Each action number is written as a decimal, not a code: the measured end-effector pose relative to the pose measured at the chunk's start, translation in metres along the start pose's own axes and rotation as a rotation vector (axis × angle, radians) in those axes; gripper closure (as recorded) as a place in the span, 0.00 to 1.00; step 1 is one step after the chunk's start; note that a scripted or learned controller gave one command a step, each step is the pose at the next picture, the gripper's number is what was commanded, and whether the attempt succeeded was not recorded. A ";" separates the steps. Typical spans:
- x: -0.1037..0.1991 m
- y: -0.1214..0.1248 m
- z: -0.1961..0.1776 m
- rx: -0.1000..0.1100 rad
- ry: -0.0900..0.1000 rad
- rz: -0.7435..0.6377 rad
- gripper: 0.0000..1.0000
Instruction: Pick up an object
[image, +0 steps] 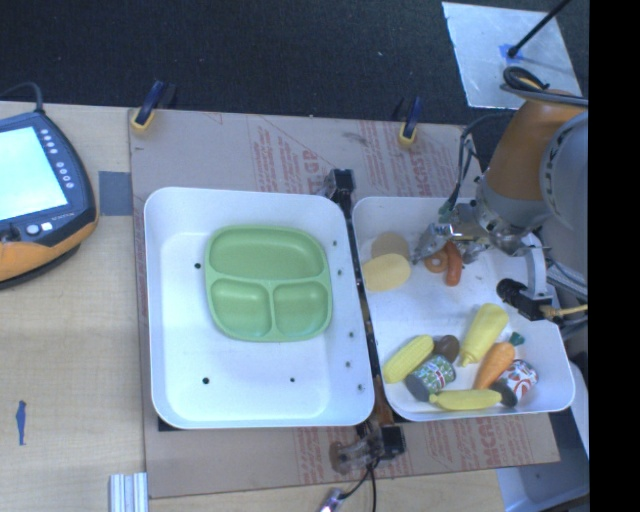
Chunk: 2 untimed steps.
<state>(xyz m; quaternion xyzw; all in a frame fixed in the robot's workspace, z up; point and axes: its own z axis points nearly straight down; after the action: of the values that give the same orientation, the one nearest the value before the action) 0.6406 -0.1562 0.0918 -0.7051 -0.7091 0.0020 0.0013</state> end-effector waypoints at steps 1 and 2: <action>-0.007 0.010 0.000 -0.003 0.000 0.000 0.00; -0.012 0.016 0.000 -0.003 0.000 0.000 0.00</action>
<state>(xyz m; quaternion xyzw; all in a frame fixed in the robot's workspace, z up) 0.6565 -0.1676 0.0922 -0.7050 -0.7092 0.0006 0.0003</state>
